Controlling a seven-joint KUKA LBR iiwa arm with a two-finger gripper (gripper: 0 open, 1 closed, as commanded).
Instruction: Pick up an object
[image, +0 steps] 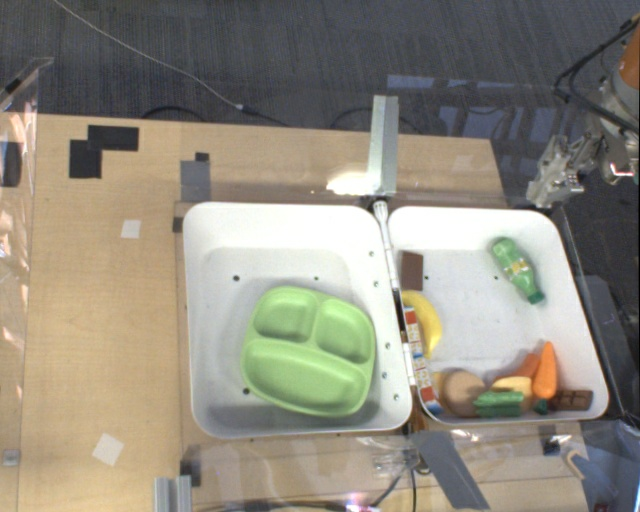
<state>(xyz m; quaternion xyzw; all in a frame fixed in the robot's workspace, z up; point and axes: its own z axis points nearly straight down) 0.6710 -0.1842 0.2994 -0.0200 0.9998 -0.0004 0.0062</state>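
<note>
At nine o'clock, left bin (200, 300) held a green tray (310, 350). Right bin (570, 260) held banana (428, 322), bottle (516, 268) at one o'clock, carrot (544, 370) and small food at five. Gripper (560, 180) hung outside at two o'clock, nothing held; jaw state: cannot tell. Step looked like pre-approach; next move needed descent onto one item, probably the bottle.

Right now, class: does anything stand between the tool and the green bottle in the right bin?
Nothing visible does. The tool hangs beyond the right bin's far corner; the bottle lies alone on bare floor.
</note>
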